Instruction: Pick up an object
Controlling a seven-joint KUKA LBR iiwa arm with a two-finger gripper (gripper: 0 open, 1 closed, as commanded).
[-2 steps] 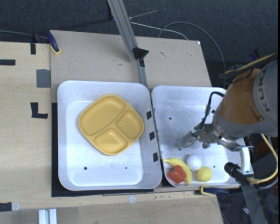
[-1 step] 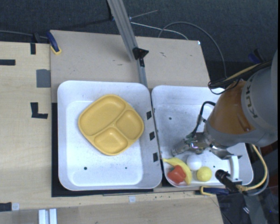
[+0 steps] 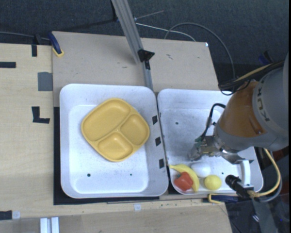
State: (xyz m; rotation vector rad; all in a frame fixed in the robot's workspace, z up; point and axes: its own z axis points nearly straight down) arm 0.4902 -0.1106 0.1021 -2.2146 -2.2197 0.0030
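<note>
My gripper [image 3: 198,151] reaches down into the right bin [image 3: 184,106], near its middle, just above a cluster of small objects. A white egg-like object [image 3: 202,169] lies right below the gripper. A yellow banana [image 3: 188,171] curves along the bin's front left, with a red object [image 3: 184,181] tucked against it. A small yellow ball [image 3: 212,182] sits at the front edge. Nothing shows between the gripper's tips.
The left bin [image 3: 70,144] holds a yellow divided plate [image 3: 115,129]. A metal pole [image 3: 128,23] slants in from the top toward the bins' shared wall. The arm's orange band [image 3: 240,115] hangs over the right bin's right side, with cables beside it.
</note>
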